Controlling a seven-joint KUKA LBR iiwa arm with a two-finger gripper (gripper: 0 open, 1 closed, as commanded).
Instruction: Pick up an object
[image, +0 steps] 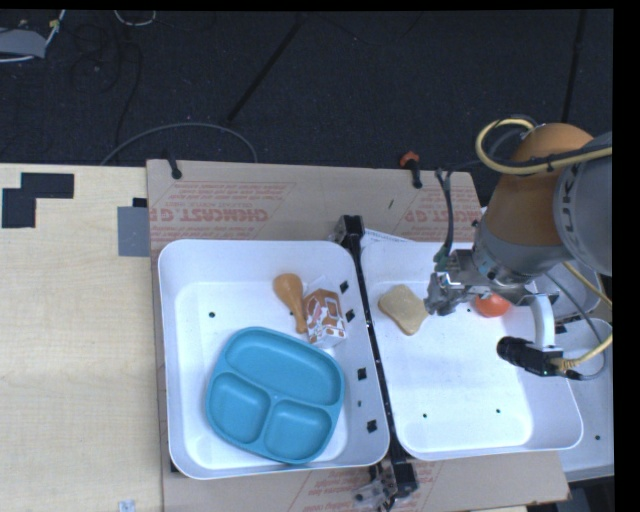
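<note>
Gripper (440, 296) hangs low in the right bin (470, 425), just right of the tan sponge-like piece (404, 308); I cannot tell its state. That piece lies immediately to its left, long axis slanting far-left to near-right, beside the divider.

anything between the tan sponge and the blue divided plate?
Yes, in the camera view: the two bins' adjoining walls with black clips separate the tan sponge from the blue divided plate. A small patterned packet sits just above the plate.
</note>
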